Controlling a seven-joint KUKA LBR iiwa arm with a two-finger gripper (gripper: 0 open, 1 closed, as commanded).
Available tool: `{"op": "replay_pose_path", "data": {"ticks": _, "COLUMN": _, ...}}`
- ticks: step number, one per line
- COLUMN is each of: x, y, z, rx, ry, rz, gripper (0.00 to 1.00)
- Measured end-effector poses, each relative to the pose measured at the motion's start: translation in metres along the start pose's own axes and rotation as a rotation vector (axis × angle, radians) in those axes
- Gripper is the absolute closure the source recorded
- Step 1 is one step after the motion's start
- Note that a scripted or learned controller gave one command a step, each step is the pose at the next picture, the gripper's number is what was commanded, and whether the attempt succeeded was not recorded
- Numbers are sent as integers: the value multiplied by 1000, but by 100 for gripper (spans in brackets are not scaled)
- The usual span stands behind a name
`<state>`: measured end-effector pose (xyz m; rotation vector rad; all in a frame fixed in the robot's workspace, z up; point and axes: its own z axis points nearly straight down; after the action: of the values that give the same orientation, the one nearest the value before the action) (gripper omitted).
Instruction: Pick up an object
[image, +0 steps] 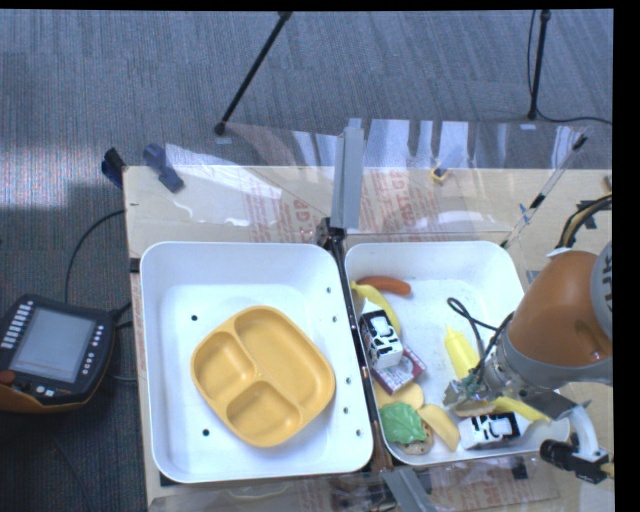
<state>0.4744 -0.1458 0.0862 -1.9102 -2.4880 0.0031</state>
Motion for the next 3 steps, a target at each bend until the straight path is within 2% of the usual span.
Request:
{"op": "replay_pose_path", "data": {"ticks": 1, "x": 2, "y": 2, "z": -13, "rx": -3, "ry": -1, "rz": -170, "gripper": 0}}
{"op": "replay_pose_path", "data": {"ticks": 2, "x": -19, "y": 49, "z": -8, "rx": -2, "ry": 0, "rz": -114, "gripper": 0}}
{"op": "replay_pose_path", "data": {"ticks": 3, "x": -69, "y": 9, "z": -1, "rx": -4, "ry": 3, "rz": -104, "gripper": 0}}
